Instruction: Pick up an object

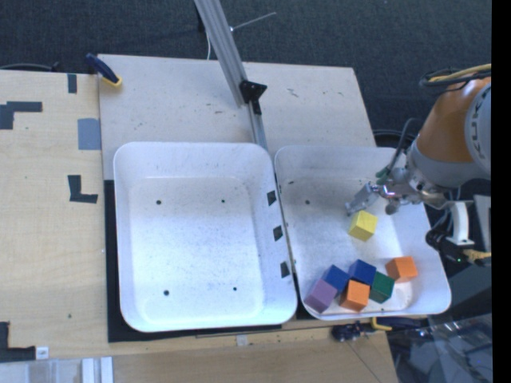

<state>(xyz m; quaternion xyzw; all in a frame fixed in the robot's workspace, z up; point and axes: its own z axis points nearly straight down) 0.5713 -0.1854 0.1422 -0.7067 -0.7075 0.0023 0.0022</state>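
Pale wooden bench [239, 102] bearing two shallow white plastic bins side by side. Grey arm with orange band [447, 130] reaches over the right bin [315, 174] from the right; its two-finger gripper [369, 198] hangs just above a small yellow cube [362, 225], with finger spacing that cannot be told. Clustered near the bin's front edge: two blue cubes [349, 274], a purple cube [322, 294], two orange cubes [356, 294] and a green cube [382, 286]. Left bin [128, 166] adjoins it.
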